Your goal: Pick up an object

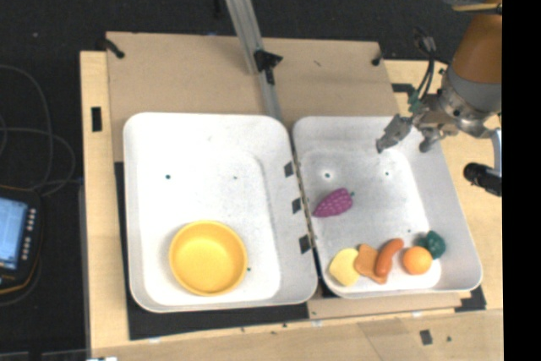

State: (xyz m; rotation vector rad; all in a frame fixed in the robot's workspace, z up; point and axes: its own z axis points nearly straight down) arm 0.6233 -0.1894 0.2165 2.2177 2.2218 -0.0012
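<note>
While the pincer (409, 136) hangs spread wide and seemingly empty over the right white bin's (380, 150) far edge, the purple grape-like toy (333, 203) lies alone mid-bin: best come straight down, straddle it, then close.

Grey pole (241, 8) slants over bench (194, 72) — handheld screen (13, 237), perhaps tablet, left edge.

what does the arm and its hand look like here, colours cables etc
The arm has an orange section above a grey wrist, with a pale ring-shaped part at the top. Dark cables run down its left side. The hand is grey metal with two short fingers that look darker toward the tips.
</note>
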